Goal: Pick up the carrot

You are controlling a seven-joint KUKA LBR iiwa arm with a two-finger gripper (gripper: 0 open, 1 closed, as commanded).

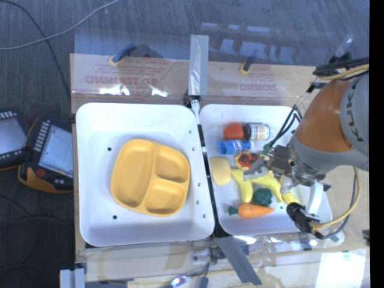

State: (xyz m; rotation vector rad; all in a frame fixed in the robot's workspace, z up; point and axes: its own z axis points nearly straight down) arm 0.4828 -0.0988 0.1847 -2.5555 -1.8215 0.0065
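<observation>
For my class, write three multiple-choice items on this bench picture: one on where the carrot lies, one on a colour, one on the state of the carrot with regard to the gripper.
1. Where does the carrot lie?
A. In the right bin, near its front edge
B. On the yellow tray
C. On the floor

2. What colour is the divided tray in the left bin?
A. Blue
B. Yellow
C. Green

3. How does the carrot stand to the gripper?
A. Lifted clear of the bin
B. Lying in the bin, not held
C. Dropped on the tray

Key: 1 A, it sits by the right bin's front wall. 2 B, the tray is plainly yellow. 3 B, the carrot rests on the bin floor, in front of the gripper.
</observation>
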